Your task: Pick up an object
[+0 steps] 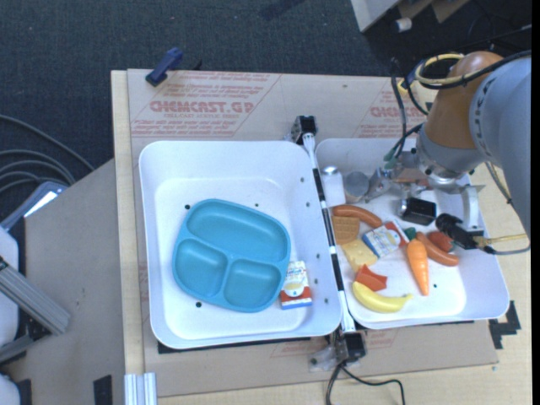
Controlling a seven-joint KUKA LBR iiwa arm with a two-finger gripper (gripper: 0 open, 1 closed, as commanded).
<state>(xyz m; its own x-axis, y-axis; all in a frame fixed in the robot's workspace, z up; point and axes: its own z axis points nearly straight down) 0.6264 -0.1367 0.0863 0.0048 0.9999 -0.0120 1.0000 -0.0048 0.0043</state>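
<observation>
Toy carrot (pixel 419 266), tapered and orange, lies near a curved yellow banana (pixel 378 298) and a glossy sausage (pixel 358 215) in the right white bin (pixel 472 298). My gripper (pixel 395 174) is at the bin's far end, and I cannot tell my jaws' spread. A moulded blue tray (pixel 229 254) sits in the left bin (pixel 169 175), on a red-printed board (pixel 202 108) over dark carpet (pixel 84 24).

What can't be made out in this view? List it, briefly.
- Camera view: the far corner of the right bin, covered by the arm reaching over it.
- Camera view: the print on the small carton beside the blue tray, too small to read.
- Camera view: the grey item at the right bin's back, too blurred to identify.
</observation>
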